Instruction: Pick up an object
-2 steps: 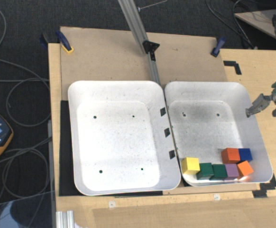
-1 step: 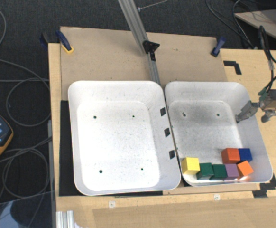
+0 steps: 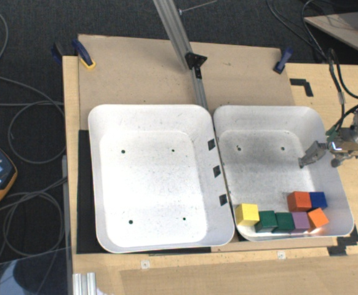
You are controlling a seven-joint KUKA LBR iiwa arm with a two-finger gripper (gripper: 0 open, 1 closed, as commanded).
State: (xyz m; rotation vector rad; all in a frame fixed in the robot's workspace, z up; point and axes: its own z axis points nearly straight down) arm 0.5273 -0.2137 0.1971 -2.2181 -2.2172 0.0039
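Blocks, seven in all, cluster in the right bin's point(image 3: 271, 123) near corner, while the open gripper point(image 3: 324, 155) above them holds nothing.

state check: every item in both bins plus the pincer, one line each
pincer: over the right bin's right side, above the blocks, nothing between its fingers
left bin: flat on the bench
right bin: holds all the blocks, bunched in its near corner
yellow block: leftmost of the cluster
two green blocks: side by side
purple block: between green and orange
red block: touching the blue block
orange block: tilted
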